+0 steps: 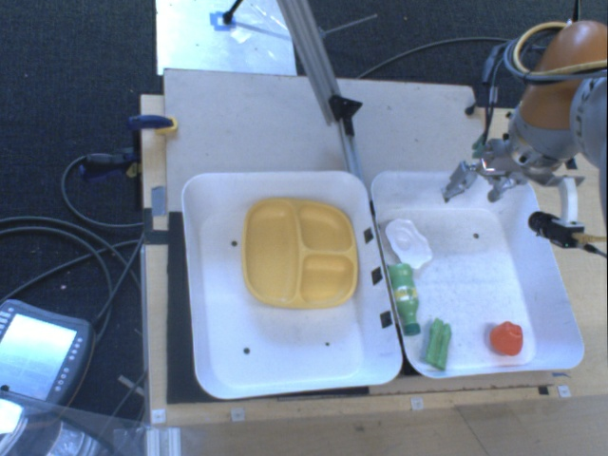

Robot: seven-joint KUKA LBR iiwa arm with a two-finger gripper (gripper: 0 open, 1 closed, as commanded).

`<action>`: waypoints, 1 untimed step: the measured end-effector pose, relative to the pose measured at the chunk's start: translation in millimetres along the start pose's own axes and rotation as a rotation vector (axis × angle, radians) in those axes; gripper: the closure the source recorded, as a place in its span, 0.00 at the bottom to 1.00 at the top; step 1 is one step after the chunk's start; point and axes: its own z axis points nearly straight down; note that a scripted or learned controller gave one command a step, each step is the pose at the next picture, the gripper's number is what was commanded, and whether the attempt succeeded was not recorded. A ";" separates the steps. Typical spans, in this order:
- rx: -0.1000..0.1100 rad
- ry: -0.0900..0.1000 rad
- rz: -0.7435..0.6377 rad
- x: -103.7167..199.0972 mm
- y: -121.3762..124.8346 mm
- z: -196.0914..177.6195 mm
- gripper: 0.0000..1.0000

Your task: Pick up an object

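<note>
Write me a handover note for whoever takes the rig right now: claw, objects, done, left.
Claw: open, holding nothing, over the far edge of the right bin.
Right bin: white item, green bottle, small green object, orange object, all lying near its left and near sides.
Left bin: yellow divided tray.
Done: nothing picked.
Left: descend onto one object, close, lift.

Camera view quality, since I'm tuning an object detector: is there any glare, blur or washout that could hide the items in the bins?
In the camera view the white object nearly washes out against the right bin; the green bottle, orange object and yellow tray read clearly; the gripper looks slightly soft; shadows are faint.
</note>
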 end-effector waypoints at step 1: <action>-0.002 -0.001 0.001 -6.5 3.5 59.1 0.00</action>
